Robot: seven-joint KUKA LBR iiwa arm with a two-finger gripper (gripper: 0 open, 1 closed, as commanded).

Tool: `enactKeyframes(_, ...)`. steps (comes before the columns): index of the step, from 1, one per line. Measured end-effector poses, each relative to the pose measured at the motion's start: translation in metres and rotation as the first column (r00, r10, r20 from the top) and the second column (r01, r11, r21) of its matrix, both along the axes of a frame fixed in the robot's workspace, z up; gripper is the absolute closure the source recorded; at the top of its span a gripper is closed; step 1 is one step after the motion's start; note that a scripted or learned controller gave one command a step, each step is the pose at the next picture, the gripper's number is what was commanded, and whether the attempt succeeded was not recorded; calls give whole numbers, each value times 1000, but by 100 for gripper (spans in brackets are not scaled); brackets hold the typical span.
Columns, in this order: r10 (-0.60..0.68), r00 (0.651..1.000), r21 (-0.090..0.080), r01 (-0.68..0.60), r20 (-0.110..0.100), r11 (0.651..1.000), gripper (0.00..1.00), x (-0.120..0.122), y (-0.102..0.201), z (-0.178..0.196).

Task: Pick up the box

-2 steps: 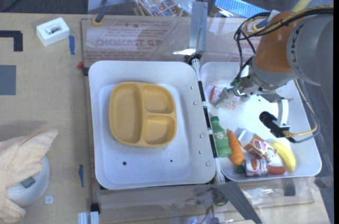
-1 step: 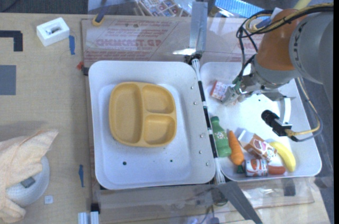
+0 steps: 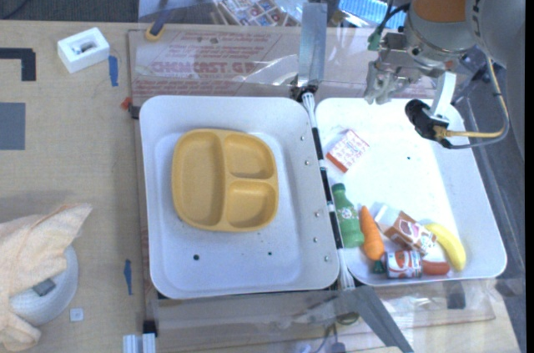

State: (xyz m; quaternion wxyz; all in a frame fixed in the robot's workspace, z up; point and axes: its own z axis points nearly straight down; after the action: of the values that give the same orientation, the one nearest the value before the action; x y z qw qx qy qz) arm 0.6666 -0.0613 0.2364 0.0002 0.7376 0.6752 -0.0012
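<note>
The box [image 3: 347, 150] lies flat in the right bin [image 3: 467, 201], below and slightly left of the jaws, which hang apart and empty above the bin's far edge, its long axis running diagonally.

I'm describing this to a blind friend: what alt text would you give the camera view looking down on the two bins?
A grey and orange robot arm's gripper hovers above the back edge of the right white bin, which holds a small red and white box and a cluster of toy foods in its near corner. The left bin holds a yellow divided plate.
</note>
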Motion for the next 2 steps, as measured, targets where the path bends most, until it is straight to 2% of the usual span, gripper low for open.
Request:
enactKeyframes(1, 231, 973, 3, -231, -3, 973, 100, -13, -99, -91)
enactKeyframes(2, 232, 973, 3, -232, -2, 973, 0, -13, -99, -91)
